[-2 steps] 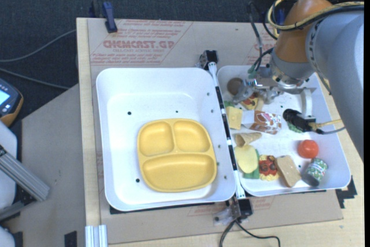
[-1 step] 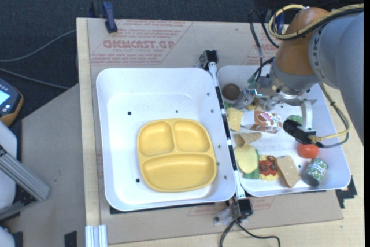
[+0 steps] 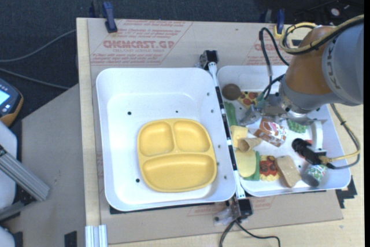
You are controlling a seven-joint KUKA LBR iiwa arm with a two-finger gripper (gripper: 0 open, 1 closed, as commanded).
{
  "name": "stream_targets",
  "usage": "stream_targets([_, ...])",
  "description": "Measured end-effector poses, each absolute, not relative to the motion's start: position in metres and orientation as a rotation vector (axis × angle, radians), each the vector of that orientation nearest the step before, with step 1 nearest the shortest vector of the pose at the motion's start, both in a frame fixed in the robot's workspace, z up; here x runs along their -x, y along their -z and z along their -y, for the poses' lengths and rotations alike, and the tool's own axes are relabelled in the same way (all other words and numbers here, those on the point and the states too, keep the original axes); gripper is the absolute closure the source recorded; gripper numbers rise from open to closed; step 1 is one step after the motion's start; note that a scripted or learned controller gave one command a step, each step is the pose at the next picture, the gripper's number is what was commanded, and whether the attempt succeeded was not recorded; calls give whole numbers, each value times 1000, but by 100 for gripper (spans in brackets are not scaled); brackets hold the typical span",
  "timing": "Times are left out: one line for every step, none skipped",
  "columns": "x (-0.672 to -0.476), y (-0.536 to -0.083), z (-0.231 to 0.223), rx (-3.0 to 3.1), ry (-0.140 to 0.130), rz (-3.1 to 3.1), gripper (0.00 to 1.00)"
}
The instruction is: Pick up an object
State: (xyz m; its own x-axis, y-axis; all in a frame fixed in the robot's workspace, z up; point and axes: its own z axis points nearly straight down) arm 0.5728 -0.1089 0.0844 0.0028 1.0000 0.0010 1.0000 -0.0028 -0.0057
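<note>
My gripper point(image 3: 256, 111) is low in the right bin point(image 3: 341, 179), at its upper left part, with the grey and orange arm reaching in from the right. Just below and to its right lies a red and white packet point(image 3: 273, 131). A brown round piece point(image 3: 231, 91) and a green strip point(image 3: 231, 113) lie to its left. A yellow wedge point(image 3: 237, 135) and a tan cone point(image 3: 249, 143) rest just below it. The arm hides the bin's upper right part.
The left bin point(image 3: 115, 124) holds a yellow divided plate point(image 3: 176, 154). Near the right bin's front lie a pizza-like slice point(image 3: 267, 166), a bread slice point(image 3: 287, 171), a yellow-green piece point(image 3: 247, 164) and a green and white item point(image 3: 315, 172).
</note>
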Motion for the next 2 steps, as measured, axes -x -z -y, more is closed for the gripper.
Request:
stream_targets([-576, -95, 107, 2223, 2, 2221, 100])
stream_targets([-575, -94, 107, 2222, 2, 2220, 0])
